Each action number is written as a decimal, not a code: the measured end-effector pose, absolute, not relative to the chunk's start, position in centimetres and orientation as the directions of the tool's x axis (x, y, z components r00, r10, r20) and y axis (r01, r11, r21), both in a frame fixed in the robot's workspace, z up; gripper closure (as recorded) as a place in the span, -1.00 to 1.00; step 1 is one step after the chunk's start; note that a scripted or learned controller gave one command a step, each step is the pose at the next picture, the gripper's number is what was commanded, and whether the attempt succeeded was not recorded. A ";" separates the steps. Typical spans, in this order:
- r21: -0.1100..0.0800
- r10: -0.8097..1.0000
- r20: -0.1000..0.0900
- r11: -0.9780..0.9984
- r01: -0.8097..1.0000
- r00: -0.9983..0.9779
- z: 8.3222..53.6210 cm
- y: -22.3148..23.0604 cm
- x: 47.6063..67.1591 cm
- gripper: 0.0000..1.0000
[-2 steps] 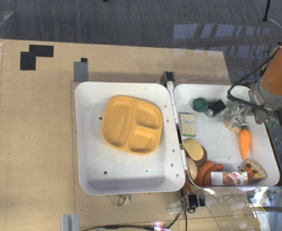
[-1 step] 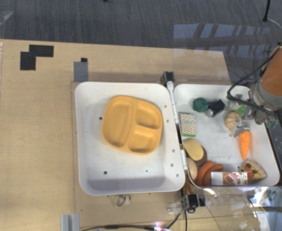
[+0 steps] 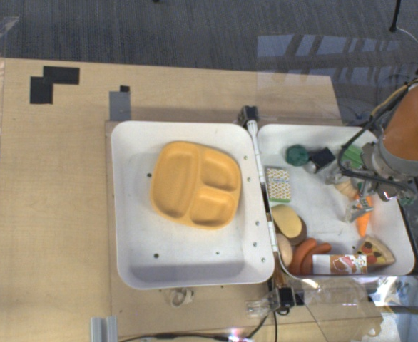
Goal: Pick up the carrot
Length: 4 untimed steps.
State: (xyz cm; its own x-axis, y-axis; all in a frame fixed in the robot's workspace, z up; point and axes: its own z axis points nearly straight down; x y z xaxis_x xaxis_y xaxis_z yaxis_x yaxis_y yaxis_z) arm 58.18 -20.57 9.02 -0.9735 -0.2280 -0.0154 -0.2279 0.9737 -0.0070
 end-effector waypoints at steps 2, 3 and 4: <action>-0.011 -0.158 -0.026 0.987 -0.157 -0.987 10.4 -20.4 52.3 1.00; -0.015 -0.164 -0.037 0.986 -0.163 -0.986 11.7 -20.3 52.8 1.00; 0.001 -0.176 -0.016 0.984 -0.176 -0.984 15.4 -10.8 55.5 1.00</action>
State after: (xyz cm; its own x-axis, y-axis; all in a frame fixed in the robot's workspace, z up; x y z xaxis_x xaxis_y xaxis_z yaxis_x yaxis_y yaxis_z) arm 55.52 -10.82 15.36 -0.9842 -0.1761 -0.0162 -0.1762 0.9844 0.0014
